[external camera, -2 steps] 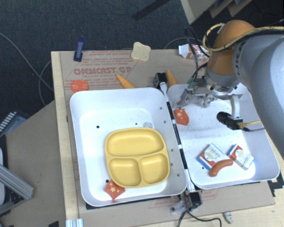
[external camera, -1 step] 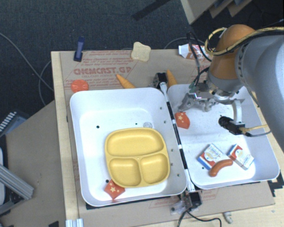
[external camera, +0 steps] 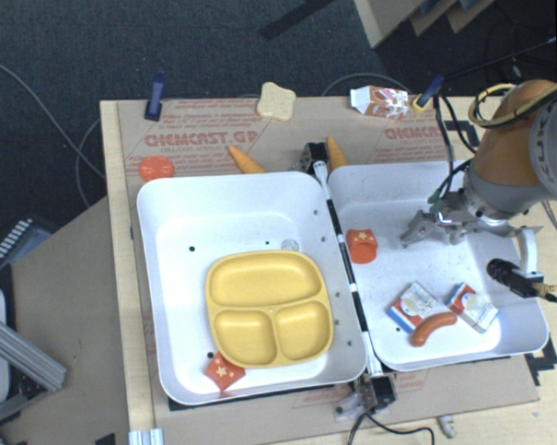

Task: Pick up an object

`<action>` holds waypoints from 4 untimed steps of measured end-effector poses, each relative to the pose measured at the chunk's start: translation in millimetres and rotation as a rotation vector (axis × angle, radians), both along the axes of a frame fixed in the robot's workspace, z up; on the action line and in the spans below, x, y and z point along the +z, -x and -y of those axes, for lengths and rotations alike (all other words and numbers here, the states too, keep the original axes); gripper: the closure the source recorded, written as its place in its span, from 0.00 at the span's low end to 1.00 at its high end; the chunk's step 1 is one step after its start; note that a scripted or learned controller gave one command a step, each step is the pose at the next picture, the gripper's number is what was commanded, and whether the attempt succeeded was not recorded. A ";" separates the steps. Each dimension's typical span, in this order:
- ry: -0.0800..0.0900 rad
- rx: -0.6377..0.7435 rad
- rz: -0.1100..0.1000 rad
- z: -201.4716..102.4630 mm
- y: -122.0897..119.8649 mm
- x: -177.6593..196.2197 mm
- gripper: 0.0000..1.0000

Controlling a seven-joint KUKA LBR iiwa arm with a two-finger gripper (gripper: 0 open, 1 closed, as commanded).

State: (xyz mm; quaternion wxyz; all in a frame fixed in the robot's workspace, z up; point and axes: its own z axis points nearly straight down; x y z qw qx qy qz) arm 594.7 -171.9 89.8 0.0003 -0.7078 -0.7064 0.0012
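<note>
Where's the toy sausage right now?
The sausage lies in the right bin, near its front edge, between two small cartons: one to its left, the other to its right.

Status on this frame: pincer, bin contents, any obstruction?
Pincer low over right bin, holding nothing. Orange cup, sausage, two cartons loose. No obstruction.

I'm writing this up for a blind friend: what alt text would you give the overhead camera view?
A grey and orange robot arm reaches from the right, its end effector low over the right white bin, which holds an orange cup, a toy sausage and two small cartons. The left white bin holds a yellow divided plate and a red block.
</note>
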 end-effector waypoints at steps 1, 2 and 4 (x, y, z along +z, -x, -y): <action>-0.002 0.001 0.000 20.9 45.1 0.1 0.00; -0.005 0.004 0.004 42.3 -27.3 -4.6 0.00; -0.002 0.003 0.000 -64.7 20.5 22.0 0.00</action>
